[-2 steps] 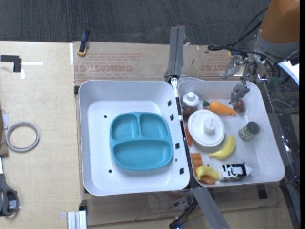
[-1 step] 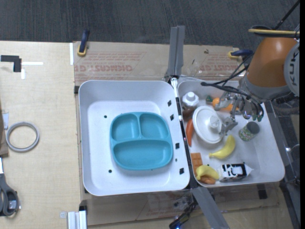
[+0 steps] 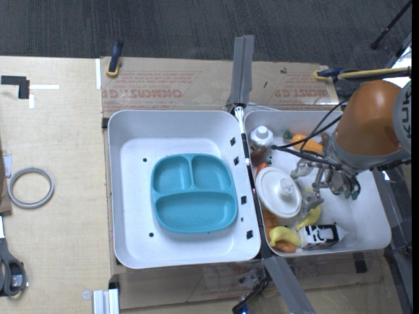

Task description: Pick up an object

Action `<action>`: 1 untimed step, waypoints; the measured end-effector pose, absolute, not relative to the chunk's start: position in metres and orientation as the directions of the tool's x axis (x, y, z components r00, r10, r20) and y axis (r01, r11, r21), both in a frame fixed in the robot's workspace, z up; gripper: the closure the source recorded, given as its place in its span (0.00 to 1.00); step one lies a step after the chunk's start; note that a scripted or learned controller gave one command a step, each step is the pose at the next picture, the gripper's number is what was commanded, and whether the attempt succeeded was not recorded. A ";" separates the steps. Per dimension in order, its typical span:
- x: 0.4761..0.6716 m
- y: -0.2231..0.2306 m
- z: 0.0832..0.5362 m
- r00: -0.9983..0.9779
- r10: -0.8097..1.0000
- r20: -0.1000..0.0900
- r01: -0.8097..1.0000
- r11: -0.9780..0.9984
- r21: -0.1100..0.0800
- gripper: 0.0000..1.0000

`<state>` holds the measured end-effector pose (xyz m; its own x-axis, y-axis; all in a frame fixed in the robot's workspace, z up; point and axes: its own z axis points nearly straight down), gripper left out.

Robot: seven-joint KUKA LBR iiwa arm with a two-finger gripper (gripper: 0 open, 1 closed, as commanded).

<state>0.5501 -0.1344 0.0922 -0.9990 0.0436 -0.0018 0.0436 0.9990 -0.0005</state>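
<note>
The right bin [image 3: 373, 234] holds a jumble of objects. A small brown bottle with a white cap [image 3: 261, 141] stands at its far left. A round white lid [image 3: 279, 191] lies beside it, with orange pieces [image 3: 305, 142] behind. A yellow banana [image 3: 309, 216] and a second banana next to an orange fruit [image 3: 283, 239] lie near the front edge, beside a black and white item [image 3: 322, 234]. My gripper [image 3: 319, 187] hangs over the middle of this bin, just right of the white lid and above the banana. Nothing shows between its fingers.
The left bin [image 3: 124, 175] holds a blue divided plate [image 3: 194, 193]. A grey divider post [image 3: 242, 70] rises between the bins at the back. A grey tape ring [image 3: 29, 187] and scissors [image 3: 12, 273] lie on the bench at far left. Black cables [image 3: 308, 142] trail from the arm.
</note>
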 end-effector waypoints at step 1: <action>0.491 -0.129 0.102 -0.998 0.040 -0.043 0.040 0.999 -0.005 0.00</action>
